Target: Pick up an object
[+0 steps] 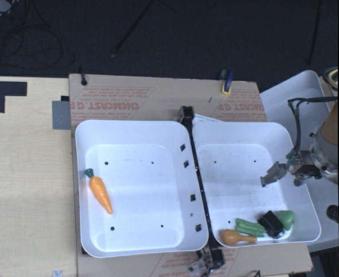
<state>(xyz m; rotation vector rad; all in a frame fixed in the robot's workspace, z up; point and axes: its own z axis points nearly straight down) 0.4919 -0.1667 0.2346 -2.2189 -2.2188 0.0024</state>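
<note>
An orange toy carrot (100, 194) with a green top lies at the left side of the left bin (131, 133). Along the front edge of the right bin (244, 133) sits a cluster: a tan gourd-shaped piece (237, 238), a green pod (249, 228), a black block (271, 223) and a light green piece (286, 217). My gripper (286, 176) hangs over the right side of the right bin, behind that cluster and apart from it. It is open, and nothing sits between its fingers.
A black divider (195, 180) runs between the two bins. Both bins rest on a cardboard sheet (157, 100) with a blue-and-yellow clamp (226, 81) at its far edge. Cables (297, 120) loop near the arm at the right.
</note>
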